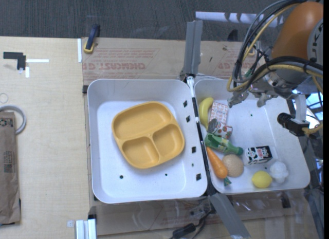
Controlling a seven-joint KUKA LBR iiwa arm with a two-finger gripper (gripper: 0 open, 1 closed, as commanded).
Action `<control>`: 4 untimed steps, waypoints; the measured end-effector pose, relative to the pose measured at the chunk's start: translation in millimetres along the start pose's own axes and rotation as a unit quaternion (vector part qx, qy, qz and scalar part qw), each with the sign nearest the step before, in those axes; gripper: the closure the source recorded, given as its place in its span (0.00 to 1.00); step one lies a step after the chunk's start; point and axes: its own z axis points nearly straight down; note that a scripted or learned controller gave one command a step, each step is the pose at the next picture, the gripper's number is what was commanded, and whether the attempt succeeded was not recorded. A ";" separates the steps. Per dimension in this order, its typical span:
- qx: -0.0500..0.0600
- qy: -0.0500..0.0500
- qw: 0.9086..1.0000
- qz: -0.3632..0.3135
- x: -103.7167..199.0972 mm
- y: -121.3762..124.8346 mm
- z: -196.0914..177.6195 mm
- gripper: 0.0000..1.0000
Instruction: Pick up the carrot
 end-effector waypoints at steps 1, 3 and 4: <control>-0.001 -0.001 1.000 -0.019 8.7 54.1 37.4 0.00; 0.001 0.000 0.998 0.055 -35.6 -54.6 -27.9 0.00; -0.001 -0.001 0.995 -0.102 -107.6 -106.2 -165.7 0.00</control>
